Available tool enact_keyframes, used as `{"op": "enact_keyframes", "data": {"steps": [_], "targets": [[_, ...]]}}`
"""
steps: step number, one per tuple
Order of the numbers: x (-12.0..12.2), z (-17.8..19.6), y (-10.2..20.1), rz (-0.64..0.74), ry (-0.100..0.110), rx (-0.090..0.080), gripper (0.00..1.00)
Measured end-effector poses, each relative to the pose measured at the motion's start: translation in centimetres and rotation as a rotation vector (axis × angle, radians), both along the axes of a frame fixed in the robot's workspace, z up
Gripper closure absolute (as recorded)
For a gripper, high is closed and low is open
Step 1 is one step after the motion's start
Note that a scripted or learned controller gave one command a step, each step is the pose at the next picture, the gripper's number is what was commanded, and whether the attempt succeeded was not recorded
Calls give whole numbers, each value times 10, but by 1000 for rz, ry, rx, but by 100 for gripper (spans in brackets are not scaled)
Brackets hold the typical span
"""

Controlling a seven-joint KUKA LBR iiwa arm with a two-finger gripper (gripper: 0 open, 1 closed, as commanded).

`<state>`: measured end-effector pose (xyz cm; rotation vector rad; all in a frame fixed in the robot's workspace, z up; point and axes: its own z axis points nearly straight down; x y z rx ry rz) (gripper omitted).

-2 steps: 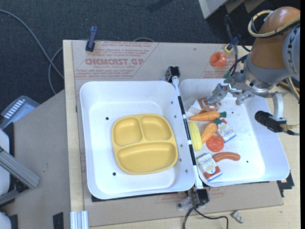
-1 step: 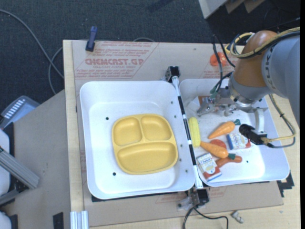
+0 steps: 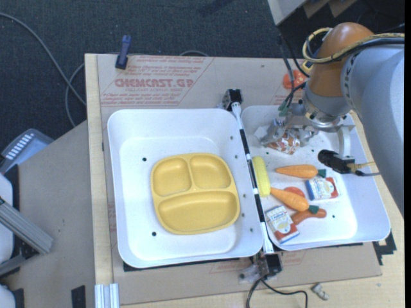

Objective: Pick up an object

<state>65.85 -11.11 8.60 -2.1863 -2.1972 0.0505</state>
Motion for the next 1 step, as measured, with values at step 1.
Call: {"op": "enact_keyframes", "data": {"steps": [1], "targets": [[-1,9,0,2,8,0,100]]}}
